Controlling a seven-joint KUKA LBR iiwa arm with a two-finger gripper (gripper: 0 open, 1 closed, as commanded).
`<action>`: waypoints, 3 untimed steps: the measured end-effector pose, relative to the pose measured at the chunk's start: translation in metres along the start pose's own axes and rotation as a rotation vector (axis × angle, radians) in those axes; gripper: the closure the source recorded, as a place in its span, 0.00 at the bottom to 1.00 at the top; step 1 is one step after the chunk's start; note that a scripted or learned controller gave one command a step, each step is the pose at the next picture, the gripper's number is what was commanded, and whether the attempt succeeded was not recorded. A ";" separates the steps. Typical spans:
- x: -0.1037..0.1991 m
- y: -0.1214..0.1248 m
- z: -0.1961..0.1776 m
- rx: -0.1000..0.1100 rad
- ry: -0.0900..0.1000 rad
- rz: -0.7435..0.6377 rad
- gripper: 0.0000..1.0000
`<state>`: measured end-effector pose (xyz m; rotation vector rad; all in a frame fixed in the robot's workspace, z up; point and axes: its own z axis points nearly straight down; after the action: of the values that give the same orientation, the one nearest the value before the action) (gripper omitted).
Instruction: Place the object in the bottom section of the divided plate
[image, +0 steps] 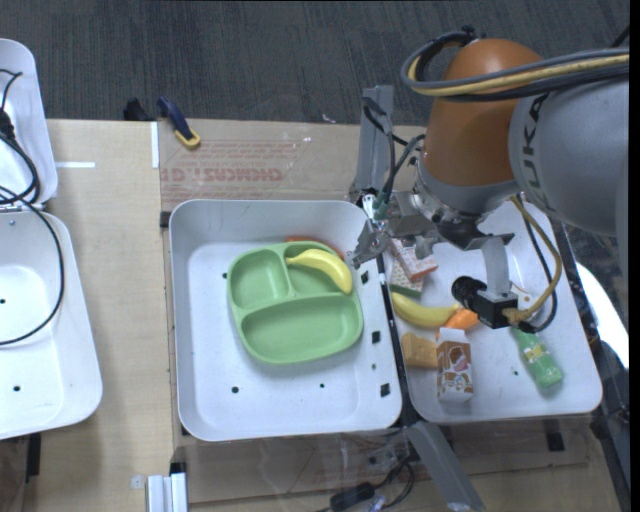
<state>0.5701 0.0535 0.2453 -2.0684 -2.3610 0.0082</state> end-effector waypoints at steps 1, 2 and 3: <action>0.052 -0.047 0.081 0.002 0.000 0.096 0.00; 0.075 -0.078 0.139 -0.014 0.003 0.219 0.00; 0.108 -0.072 -0.059 -0.001 -0.003 0.183 0.00</action>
<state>0.4845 0.1514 0.3050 -2.2782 -2.1642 0.0110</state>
